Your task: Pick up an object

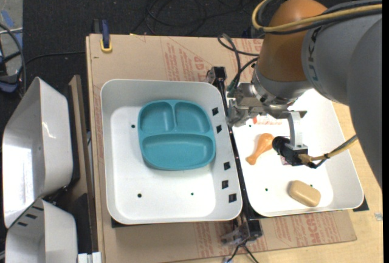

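Note:
In the right bin (337,140) lies an orange drumstick-shaped toy (261,147), near the bin's left side. A tan loaf-shaped piece (304,193) rests closer to the front edge. My gripper (252,111) hangs over the back left part of this bin, just above and behind the orange toy. The wrist hides most of it. I see nothing held in it. A small red and white bit (262,120) shows just under the wrist, too hidden to make out.
The left bin (115,152) holds a teal divided plate (176,134) at its middle. The bulky grey arm (340,55) covers the back of the right bin. White tubs (30,152) stand off the bench at far left.

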